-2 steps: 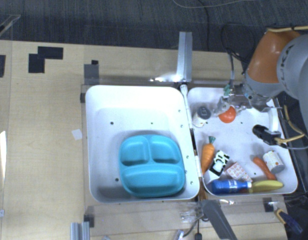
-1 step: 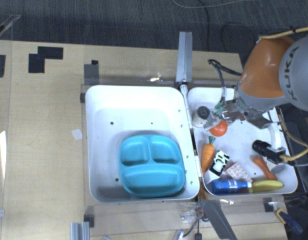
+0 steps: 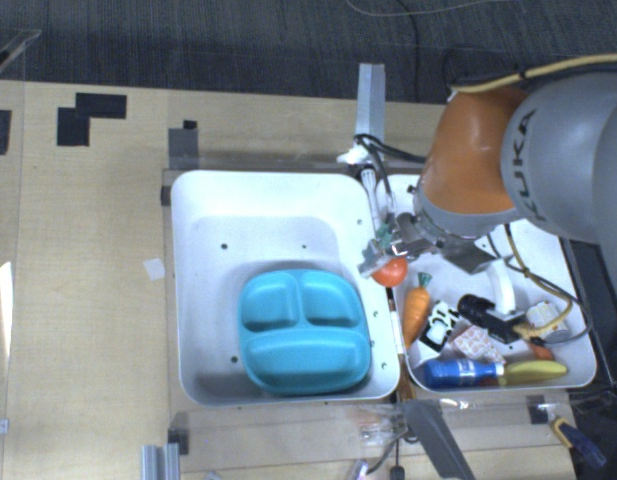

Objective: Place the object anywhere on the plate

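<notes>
Fingers: the gripper [image 3: 386,253] hangs over the wall between the bins, closed around a small red tomato [image 3: 391,272].
Tomato: lifted, beside the carrot [image 3: 416,313].
Plate: blue plate [image 3: 304,329] waits in the left bin [image 3: 213,223], so the carry goes leftward.

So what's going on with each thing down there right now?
Blue plate: flat in the left bin, nothing on it.
Claw: over the divider between the bins, a red round thing at its tip.
Carrot: lying in the right bin.
Banana: lying by the blue bottle.
</notes>
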